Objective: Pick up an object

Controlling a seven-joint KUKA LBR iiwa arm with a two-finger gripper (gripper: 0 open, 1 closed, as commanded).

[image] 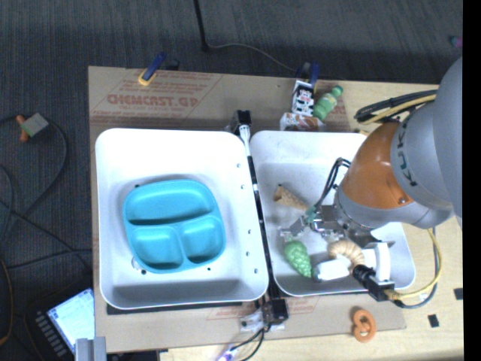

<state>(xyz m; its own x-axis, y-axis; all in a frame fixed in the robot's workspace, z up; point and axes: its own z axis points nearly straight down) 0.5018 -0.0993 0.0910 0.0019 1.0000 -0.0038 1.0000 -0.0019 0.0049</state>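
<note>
My gripper is low inside the right bin, under the orange wrist band. A tan cone-shaped piece lies just up and left of it. A green bumpy object lies just below and left of it. To the gripper's lower right sit a tan curved pastry-like toy and a white block. The arm hides the right part of this bin.
The left bin holds a blue divided tray. Behind the right bin stand a small green bottle and a printed carton. An orange ring lies on the bench front right. Cables run along the right edge.
</note>
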